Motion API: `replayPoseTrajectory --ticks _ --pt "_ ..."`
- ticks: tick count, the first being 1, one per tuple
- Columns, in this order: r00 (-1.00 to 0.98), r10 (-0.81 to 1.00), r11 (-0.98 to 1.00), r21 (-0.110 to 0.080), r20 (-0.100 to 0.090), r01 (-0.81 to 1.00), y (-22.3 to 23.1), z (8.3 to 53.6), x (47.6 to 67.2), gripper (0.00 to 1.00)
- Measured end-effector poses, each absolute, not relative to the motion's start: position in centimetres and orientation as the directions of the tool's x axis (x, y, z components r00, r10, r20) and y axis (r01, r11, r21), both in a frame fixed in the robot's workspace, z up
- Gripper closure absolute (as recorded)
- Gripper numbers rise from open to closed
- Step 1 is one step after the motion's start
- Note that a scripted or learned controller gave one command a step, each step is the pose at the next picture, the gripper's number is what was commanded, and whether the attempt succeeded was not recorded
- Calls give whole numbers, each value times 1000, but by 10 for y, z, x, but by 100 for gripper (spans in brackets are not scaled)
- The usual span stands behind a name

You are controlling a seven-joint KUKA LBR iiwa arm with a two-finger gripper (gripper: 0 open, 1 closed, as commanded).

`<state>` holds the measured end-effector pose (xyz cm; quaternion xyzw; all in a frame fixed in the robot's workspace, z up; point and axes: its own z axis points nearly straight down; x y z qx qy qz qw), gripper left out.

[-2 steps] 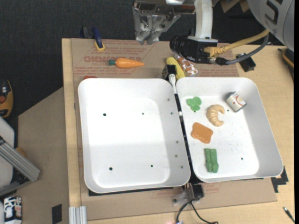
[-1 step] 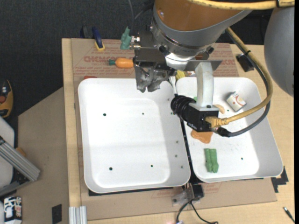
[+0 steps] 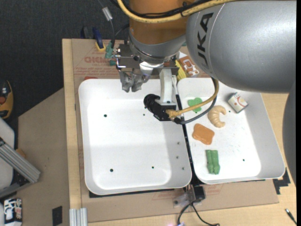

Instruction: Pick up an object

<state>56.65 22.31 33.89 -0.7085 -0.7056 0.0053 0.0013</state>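
**Hand over the left bin, nothing lifted yet**

The arm [image 3: 244,32] reaches in from the right and fills the top of the view. Its hand [image 3: 132,84] hangs over the far edge of the left bin [image 3: 122,173], near that bin's back wall. The grey fingers [image 3: 128,83] point down and sit close together, with nothing visible between them; whether a narrow gap remains cannot be told from this angle. A black piece with a brass fitting [image 3: 160,108] and a hose hangs just beside the hand, over the seam between the bins; it looks like part of the arm's own gear, not a loose thing.

All the things that could be picked lie in the right bin [image 3: 263,166], well apart from the hand. There is a croissant [image 3: 217,115] near the middle, an orange piece [image 3: 203,133] just below it, a green piece [image 3: 212,161] nearer the front, another green thing [image 3: 194,103] at the inner wall partly hidden by the hose, and a small white block [image 3: 236,102] toward the back. Beneath the hand, the left bin's floor shows a few dark dots.

As a judgement, the task is not done: no thing is off the floor of its bin and none is in the hand. What is left is nearly all of it, namely to carry the hand across to the right bin, come down over one piece, close on it and lift. The croissant and orange piece lie near each other, so a grasp there may nudge the neighbour.
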Motion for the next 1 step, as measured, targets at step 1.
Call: replayPoseTrajectory --ticks 1 --pt "-2 1000 2 20 9 1000 224 527 548 100"
